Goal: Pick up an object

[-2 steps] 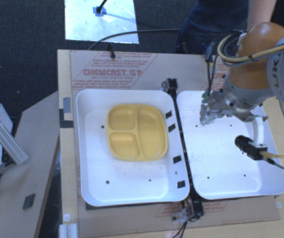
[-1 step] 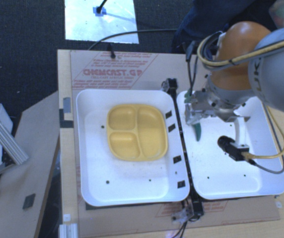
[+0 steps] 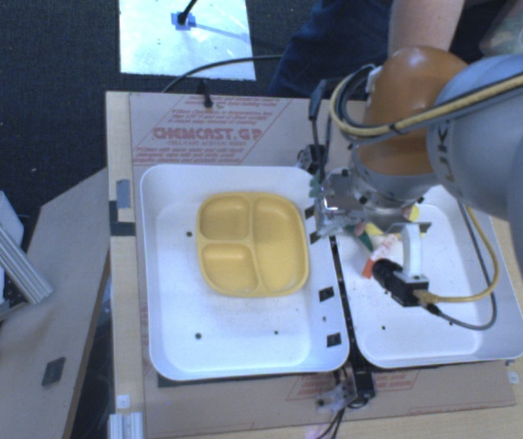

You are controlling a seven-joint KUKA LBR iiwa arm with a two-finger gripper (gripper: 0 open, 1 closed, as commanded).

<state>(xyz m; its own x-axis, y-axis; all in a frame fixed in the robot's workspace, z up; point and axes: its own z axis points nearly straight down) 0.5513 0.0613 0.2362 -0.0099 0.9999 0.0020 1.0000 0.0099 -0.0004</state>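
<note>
— Reach is the step in hand, I judge; my gripper (image 3: 364,219) hangs low over the right bin (image 3: 481,337), at its left wall; whether it is released or clenched I cannot tell.

— And the objects?

— Small items (image 3: 378,241), orange and green, lie just beside and under my wrist; the yellow tray (image 3: 248,243) sits in the left bin (image 3: 175,337), well apart; next I must settle squarely on one piece.

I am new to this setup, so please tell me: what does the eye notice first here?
The yellow divided plate lies in the left white bin. The grey arm with its orange band reaches over the right bin, above small colourful objects lying there.
</note>
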